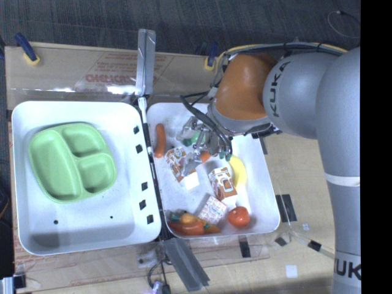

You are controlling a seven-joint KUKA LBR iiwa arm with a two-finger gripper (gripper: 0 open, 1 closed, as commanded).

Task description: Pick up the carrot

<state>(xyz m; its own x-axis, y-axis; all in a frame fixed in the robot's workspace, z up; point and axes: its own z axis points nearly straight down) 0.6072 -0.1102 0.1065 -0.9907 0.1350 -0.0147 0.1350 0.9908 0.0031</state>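
Note:
My gripper [202, 144] hangs low over the upper middle of the right bin [264, 182], under the arm's orange band. A small orange piece [204, 157] shows just below it, with a bit of green [196, 137] beside it. This looks like the carrot, mostly hidden by the gripper, and I cannot tell whether it is held. An orange-red stick shape [160, 139] lies along the bin's left wall. Another orange thing with a green end [187, 223] lies at the bin's front edge.
The right bin also holds a yellow banana [238, 171], a red tomato [239, 216], three small printed cartons [176, 161] [222, 184] [212, 209] and a white block [191, 180]. The left bin [24, 225] holds a green divided plate [72, 160].

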